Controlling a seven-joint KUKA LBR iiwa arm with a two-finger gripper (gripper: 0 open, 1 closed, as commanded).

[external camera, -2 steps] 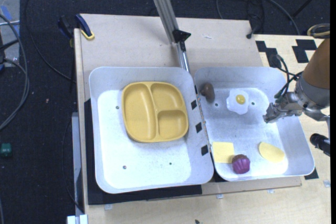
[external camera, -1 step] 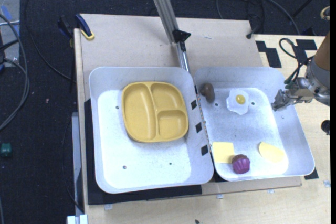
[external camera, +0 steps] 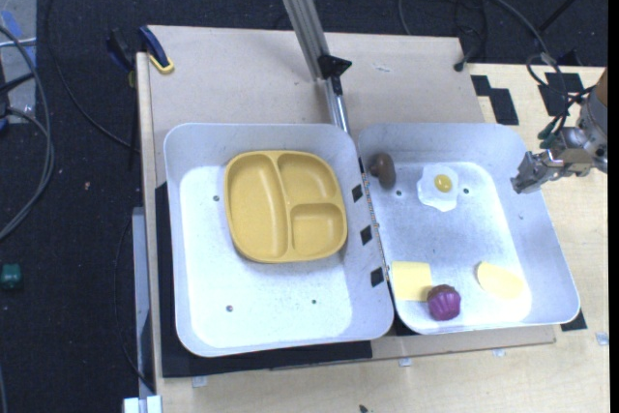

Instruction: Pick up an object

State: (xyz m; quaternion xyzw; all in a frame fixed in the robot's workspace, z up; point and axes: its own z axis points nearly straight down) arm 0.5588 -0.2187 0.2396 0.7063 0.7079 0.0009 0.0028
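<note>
While the gripper [external camera: 534,175] hangs at the right rim of the right bin [external camera: 542,237], we cannot tell how its jaws stand, since they are too small and blurred to read; nothing shows between them. The grey wrist reaches in from the right side of the desk [external camera: 406,63].

We see five small things in the right bin, well apart from the gripper. A brown oval piece [external camera: 383,169] lies near the bin's upper left corner, its long axis running roughly up and down the picture. Just to its right sits a fried egg toy [external camera: 440,188], white and nearly round, with the yolk toward its upper half. Along the lower edge we find a pale yellow block [external camera: 410,281], a purple ribbed piece [external camera: 444,303] touching or just beside the block's lower right corner, and a yellow slice [external camera: 500,281] farther right, its long axis lying across the picture with a slight tilt.

The left bin [external camera: 193,305] carries a yellow divided plate [external camera: 286,206] with three compartments, one long one on its left and two smaller ones on its right.
</note>
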